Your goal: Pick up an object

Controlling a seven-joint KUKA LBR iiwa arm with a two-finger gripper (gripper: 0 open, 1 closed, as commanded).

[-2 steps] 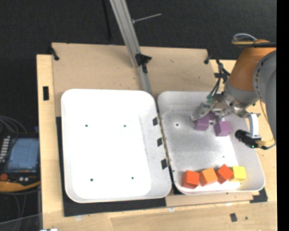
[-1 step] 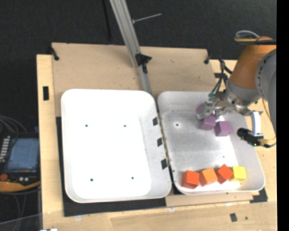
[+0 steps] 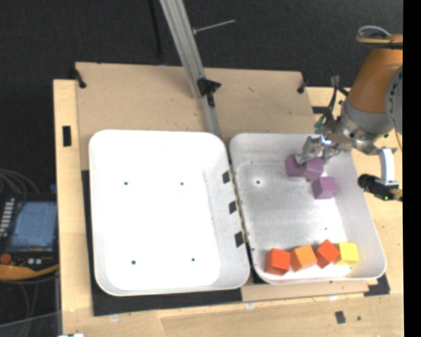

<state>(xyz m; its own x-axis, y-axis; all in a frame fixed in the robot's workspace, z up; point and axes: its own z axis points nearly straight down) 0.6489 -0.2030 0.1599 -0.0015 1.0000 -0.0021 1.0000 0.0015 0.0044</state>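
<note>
Grey hand (image 3: 314,150) low over purple blocks (image 3: 305,167)

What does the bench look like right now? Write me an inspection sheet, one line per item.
Surface: wooden bench bearing two white bins, the left bin and the right bin, side by side.
Job's things: purple blocks clustered at the right bin's far side; a row along its near edge of two orange blocks, a red-orange block and a yellow block.
Clutter: nothing seen.
Pincer: pincer sits low over the purple blocks; finger state cannot be told.
Cables: grey cables at the left, by a handheld pendant.
Surroundings: dark floor; metal pole slanting over the bench.
</note>
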